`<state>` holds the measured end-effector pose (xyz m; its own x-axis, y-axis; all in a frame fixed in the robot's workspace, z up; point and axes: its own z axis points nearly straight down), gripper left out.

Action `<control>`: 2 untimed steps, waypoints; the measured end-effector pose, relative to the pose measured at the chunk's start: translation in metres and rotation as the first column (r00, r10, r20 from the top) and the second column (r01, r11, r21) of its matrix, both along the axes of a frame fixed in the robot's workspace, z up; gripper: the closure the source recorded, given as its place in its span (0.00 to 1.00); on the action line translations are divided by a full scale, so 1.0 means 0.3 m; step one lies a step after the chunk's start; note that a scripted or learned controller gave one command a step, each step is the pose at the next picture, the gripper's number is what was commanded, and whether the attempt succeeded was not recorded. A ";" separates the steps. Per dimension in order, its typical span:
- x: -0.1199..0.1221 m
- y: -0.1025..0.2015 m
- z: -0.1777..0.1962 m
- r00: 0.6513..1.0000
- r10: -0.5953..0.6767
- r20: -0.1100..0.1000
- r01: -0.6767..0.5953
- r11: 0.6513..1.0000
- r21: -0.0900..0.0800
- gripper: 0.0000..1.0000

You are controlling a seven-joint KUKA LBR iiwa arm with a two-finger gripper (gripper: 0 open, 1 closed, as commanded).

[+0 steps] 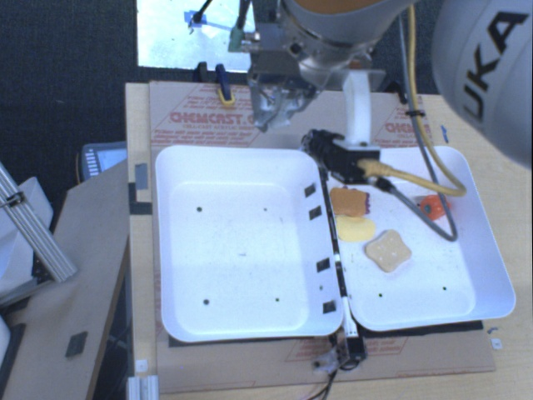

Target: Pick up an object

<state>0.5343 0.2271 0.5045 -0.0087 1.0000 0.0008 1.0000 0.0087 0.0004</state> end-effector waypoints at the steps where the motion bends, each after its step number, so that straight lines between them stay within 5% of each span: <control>1: -0.018 0.024 -0.031 1.000 -0.001 0.000 0.001 1.000 0.000 1.00; 2: -0.108 0.024 0.112 1.000 -0.002 0.005 0.002 1.000 0.003 1.00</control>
